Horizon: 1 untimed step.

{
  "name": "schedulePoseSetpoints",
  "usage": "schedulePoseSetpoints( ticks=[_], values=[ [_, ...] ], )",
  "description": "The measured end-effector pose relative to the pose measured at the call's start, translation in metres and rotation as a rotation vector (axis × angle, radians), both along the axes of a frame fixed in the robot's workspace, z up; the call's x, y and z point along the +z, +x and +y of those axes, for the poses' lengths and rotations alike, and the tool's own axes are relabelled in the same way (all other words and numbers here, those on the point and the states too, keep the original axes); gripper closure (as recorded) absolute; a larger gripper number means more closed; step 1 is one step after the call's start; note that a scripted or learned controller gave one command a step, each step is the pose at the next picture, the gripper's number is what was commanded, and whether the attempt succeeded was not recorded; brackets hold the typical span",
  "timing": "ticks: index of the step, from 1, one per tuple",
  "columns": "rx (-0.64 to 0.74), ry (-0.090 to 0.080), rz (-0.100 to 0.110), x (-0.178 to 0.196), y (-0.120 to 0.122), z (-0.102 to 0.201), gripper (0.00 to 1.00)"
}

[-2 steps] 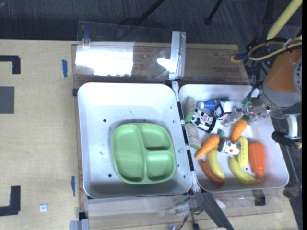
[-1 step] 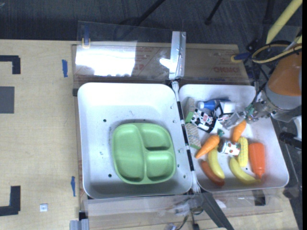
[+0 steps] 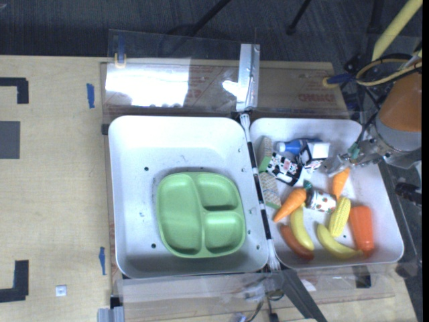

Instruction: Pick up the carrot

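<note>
Over right bin's (image 3: 392, 200) far edge, claw (image 3: 354, 154) near carrot (image 3: 340, 180), grip seemingly indiscernible

Grey arm (image 3: 395, 123) at the right edge, orange-banded wrist bent leftward.

The wooden bench (image 3: 53, 180) bears two white bins (image 3: 134, 146) side by side.

arm (image 3: 402, 113) cut by right edge
</note>
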<state>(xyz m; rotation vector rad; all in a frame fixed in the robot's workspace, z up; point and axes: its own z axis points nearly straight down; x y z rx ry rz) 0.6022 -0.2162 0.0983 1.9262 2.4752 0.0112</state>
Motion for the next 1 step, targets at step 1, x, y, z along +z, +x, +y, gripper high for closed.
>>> schedulePoseSetpoints(
  ticks=[1],
  values=[
    [0.149,-0.005,0.004,0.0939,0.0197,0.0566,1.00]
  ],
)
